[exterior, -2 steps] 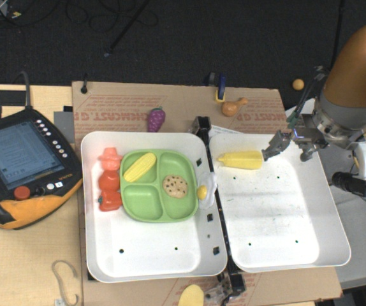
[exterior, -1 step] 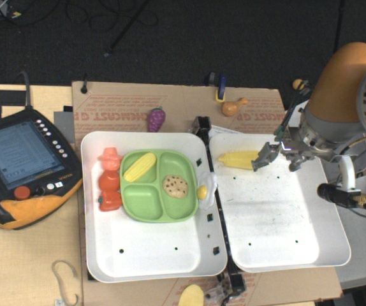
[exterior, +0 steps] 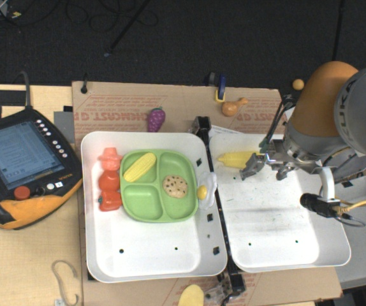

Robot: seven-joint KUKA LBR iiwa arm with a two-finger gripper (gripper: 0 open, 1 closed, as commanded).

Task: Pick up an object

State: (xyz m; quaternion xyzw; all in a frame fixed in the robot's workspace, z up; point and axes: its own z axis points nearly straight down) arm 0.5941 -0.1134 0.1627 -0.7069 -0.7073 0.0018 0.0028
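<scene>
A yellow toy [exterior: 234, 160] lies at the back left of the right bin [exterior: 285, 247]. My gripper [exterior: 265, 171] hangs over the back of that bin, just right of the yellow toy, with its two dark fingers [exterior: 250, 169] spread apart and nothing between them. In the left bin [exterior: 145, 254] a green divided plate [exterior: 146, 210] carries a yellow corn cob [exterior: 138, 166] and a cookie [exterior: 175, 185]. A red and pink figure [exterior: 109, 180] lies left of the plate. A small yellow piece [exterior: 203, 192] rests at the plate's right edge.
Purple grapes [exterior: 156, 118] and an orange toy [exterior: 232, 106] sit on the cardboard behind the bins. A teach pendant [exterior: 17, 164] lies at the left of the bench. Another yellow object [exterior: 191, 294] sits in front of the bins.
</scene>
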